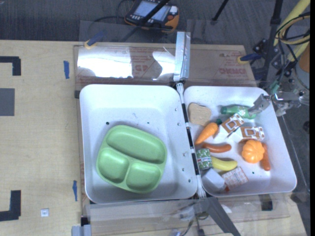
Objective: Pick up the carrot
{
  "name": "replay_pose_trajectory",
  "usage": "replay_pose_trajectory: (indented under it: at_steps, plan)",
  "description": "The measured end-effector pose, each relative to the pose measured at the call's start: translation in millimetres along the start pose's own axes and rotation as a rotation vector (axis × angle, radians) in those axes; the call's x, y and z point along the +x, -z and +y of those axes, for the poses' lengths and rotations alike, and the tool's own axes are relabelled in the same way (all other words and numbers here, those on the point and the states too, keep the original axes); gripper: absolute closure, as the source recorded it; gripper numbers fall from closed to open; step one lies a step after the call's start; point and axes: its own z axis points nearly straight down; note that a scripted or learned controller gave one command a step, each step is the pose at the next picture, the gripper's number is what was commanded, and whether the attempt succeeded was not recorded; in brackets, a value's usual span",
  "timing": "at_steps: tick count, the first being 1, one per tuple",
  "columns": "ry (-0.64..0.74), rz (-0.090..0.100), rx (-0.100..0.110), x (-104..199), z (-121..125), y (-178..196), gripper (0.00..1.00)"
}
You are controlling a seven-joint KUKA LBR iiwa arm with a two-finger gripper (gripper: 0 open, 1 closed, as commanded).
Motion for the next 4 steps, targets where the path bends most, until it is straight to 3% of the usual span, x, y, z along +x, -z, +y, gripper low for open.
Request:
replay_pose_trajectory:
  at_steps: [1, 2, 3, 4]
  plan:
    - [-0.224, 0.001, 0.003, 87.9, -10.0, -60.1, 0.00]
    - [0.449, -0.003, -0.007, 90.2, -10.8, -131.8, 0.00]
    - [0.772, -0.003, -0.005, 87.2, 13.5, -132.3, 0.00]
    - [1.055, -0.001, -0.003, 70.7, -7.8, -127.6, 0.00]
